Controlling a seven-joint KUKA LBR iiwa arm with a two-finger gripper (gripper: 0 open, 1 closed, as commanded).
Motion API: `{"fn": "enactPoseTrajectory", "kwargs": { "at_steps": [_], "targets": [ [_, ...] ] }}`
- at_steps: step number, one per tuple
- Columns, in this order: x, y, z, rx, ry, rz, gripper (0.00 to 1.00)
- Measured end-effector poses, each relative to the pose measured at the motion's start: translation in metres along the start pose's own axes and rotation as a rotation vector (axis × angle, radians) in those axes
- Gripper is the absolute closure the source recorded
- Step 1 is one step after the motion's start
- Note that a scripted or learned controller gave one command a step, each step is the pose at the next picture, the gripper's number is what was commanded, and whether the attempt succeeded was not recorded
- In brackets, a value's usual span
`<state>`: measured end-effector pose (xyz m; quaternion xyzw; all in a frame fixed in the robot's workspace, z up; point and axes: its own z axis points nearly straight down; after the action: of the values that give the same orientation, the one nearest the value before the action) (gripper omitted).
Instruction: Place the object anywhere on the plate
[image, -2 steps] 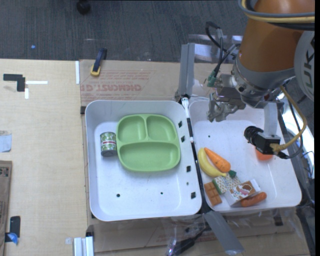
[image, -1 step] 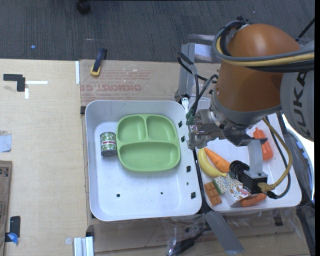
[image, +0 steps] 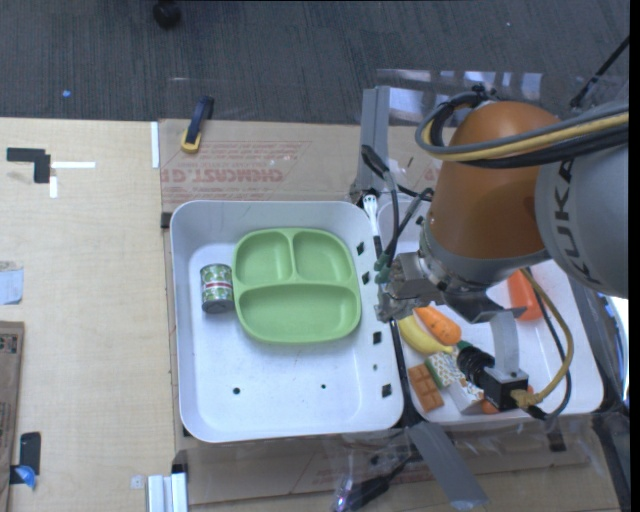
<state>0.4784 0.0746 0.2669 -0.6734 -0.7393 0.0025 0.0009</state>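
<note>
From the overhead camera, the light wooden table (image: 80, 300) carries two shallow white plastic bins side by side. The left white bin (image: 290, 400) holds a light green plastic plate with three compartments (image: 297, 287), lying flat in the upper middle of the bin. Just beside the plate's left edge lies a small cylindrical tin can with a green and red label (image: 216, 288), on its side on the bin floor, not on the plate.

The right white bin (image: 585, 385) is largely covered by the grey arm with its orange band (image: 500, 180), which reaches in from the right and hangs over the bin's left part. Beneath the wrist lie several toy foods close together: an orange carrot-shaped piece (image: 438, 322) resting against a yellow banana-shaped piece (image: 420, 337), an orange block with a grid pattern (image: 425, 388) near the bin's lower left corner, and another orange piece (image: 522, 292) further right, partly hidden by the arm. The gripper (image: 405, 290) sits above the bin's left wall, near the carrot and banana; whether its fingers are open or closed I cannot tell, and nothing is seen between them.

A yellow and black handled tool (image: 197, 124) lies on brown cardboard (image: 260, 165) beyond the bins.
</note>
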Motion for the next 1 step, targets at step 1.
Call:
{"fn": "enactPoseTrajectory", "kwargs": {
  "at_steps": [1],
  "targets": [
    [-0.0244,-0.0019,0.0234,-0.001,0.001,-0.156,1.00]
  ]
}}
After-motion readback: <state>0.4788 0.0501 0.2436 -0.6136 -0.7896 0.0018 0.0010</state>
